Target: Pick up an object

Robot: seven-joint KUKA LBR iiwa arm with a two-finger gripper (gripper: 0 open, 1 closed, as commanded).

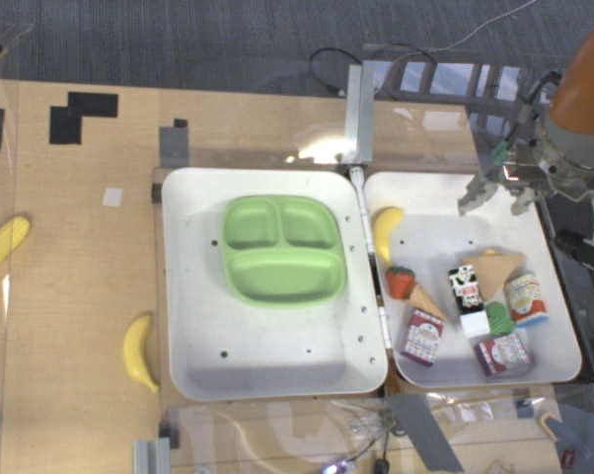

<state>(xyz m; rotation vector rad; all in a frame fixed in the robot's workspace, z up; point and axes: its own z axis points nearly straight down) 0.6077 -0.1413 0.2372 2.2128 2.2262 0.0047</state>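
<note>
Camera view: pincer (496, 197) spread and empty above the right bin's (565, 368) far edge; the objects lie nearer, clustered; the banana (387, 232) sits apart by the left wall, likely the cleanest grasp, approached straight down
</note>
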